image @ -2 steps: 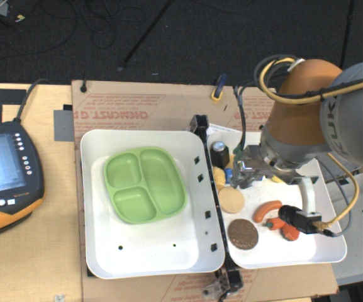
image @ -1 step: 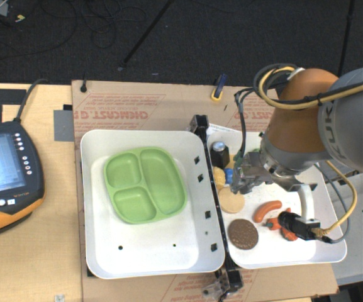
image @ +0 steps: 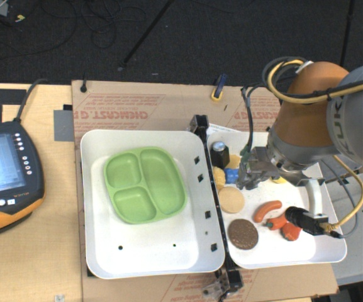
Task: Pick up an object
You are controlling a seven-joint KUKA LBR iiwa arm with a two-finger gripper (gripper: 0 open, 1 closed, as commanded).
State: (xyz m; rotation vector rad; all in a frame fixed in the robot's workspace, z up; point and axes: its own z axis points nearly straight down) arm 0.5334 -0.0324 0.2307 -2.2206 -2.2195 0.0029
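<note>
My gripper hangs low over the back part of the right bin, under the grey arm with its orange band. Right beside it, to the left, lie a small blue object and a yellow piece. A dark can with a blue top stands behind them. In front of the gripper lie a tan round biscuit, a brown round biscuit, a red sausage and an orange-red toy. The arm hides part of the bin's back.
The left bin holds a green divided plate. A black divider separates the bins. A control tablet lies at the far left of the bench. A blue and yellow clamp sits at the cardboard's back edge.
</note>
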